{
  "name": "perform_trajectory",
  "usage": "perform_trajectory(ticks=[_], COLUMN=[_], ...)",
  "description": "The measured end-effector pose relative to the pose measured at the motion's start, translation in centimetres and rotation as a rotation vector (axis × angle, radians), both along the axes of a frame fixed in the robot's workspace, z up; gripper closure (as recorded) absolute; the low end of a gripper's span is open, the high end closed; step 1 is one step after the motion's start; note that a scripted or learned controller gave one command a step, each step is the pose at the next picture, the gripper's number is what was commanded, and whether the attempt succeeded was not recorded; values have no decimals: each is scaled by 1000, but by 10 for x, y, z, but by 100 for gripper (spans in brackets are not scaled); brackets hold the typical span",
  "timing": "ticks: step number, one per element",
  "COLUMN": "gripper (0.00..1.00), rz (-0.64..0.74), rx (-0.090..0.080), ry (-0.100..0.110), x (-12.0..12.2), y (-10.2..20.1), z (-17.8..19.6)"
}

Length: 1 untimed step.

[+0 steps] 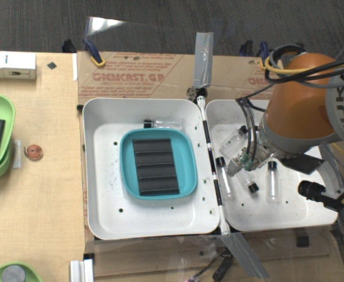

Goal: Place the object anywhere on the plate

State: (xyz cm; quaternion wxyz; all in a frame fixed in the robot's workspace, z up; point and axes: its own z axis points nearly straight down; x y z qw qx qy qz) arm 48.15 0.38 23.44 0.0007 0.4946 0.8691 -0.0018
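Clear plastic tubes with dark caps are the likeliest objects for this task: one lies in the right bin just to the right of the pincer, a short dark-capped one sits just below it, and a longer one lies just to its left, along the wall between the bins. The teal plate, carrying a dark ribbed insert, sits in the left bin, well to the left of the pincer and across that wall. Whether the pincer is released or clenched I cannot tell, since the arm's orange band and wrist hang over it and the glints of clear plastic blur its outline. To do the step well, I judge the arm should settle straight down over one tube, square to its length, close gently so the slick round body does not squirt out, then lift high enough to clear the wall. Another tube-like item lies beyond the plate's far rim, hard to make out. What lies beneath the wrist stays hidden.
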Motion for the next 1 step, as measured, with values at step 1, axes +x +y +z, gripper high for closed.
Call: perform_trajectory(ticks=[1], gripper=[0], rz=[-1], rx=[0], ry=[0], x=[0], y=[0], z=[0])
